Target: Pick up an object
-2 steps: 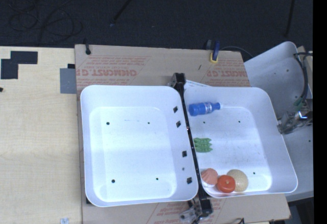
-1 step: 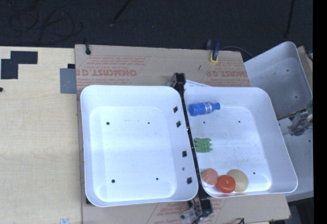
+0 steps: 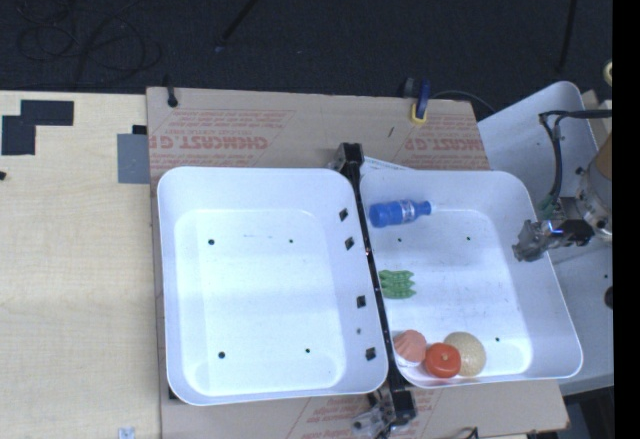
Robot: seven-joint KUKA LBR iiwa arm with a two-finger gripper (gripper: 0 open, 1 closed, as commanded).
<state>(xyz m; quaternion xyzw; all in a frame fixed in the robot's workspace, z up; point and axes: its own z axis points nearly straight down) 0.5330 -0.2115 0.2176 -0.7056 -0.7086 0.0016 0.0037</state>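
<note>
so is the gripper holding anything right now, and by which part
Nothing visibly held: the gripper sits at the right bin's right rim, apart from the blue bottle.

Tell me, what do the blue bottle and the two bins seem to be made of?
Blue bottle: probably plastic, with a smooth, even blue body and a paler cap end. Right bin and left bin: likely thin moulded plastic, glossy white, with rounded corners and soft reflections.

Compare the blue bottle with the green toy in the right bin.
The blue bottle is larger and lies near the bin's far wall; the green toy is smaller and sits nearer the middle. The bottle looks smooth, the toy ridged. Both lie close to the divider in the right bin.
</note>
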